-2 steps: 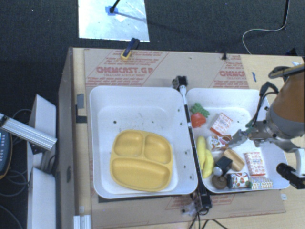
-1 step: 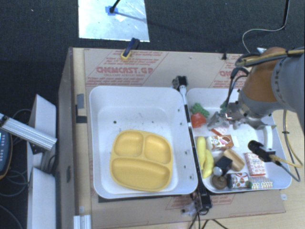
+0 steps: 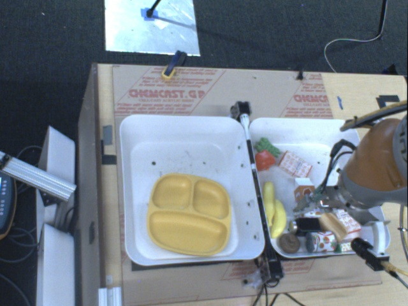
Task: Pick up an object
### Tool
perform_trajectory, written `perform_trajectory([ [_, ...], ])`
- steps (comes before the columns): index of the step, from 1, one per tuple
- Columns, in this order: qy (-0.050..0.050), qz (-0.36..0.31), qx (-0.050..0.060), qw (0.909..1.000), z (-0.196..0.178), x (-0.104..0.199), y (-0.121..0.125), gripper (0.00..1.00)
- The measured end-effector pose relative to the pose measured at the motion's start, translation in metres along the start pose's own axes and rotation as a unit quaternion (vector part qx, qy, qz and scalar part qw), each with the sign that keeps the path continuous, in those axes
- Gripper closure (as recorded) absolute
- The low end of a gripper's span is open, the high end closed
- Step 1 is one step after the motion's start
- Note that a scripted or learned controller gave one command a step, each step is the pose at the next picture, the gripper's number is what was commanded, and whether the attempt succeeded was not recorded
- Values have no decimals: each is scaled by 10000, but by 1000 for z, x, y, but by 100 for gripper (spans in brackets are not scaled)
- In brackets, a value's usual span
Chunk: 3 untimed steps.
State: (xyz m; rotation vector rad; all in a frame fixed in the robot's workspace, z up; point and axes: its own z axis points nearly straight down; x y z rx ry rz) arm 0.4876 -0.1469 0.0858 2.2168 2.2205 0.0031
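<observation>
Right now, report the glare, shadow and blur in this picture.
Camera view: soft all over, small toys in the right bin hard to tell apart; glare whitens the shiny sheet on the floor; left bin evenly lit, the yellow tray throwing almost no shadow; the arm shades the items beneath it.

Even, bright overhead light; glare on the foil sheet [image 3: 152,18] above the left bin [image 3: 137,139]; slightly soft focus.

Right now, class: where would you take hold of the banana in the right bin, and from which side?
Grip the banana across its middle from above, probably: it lies lengthwise beside the bin's left wall, so fingers close across its narrow width.
</observation>
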Motion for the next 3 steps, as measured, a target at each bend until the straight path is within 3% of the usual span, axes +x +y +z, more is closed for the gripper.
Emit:
perform_trajectory([
  [1,5,-7,6,10000,1,8,79,0],
  [2,6,-17,-3,10000,-10,8,80,100],
  [3,16,-15,6,10000,-99,125,69,100],
])
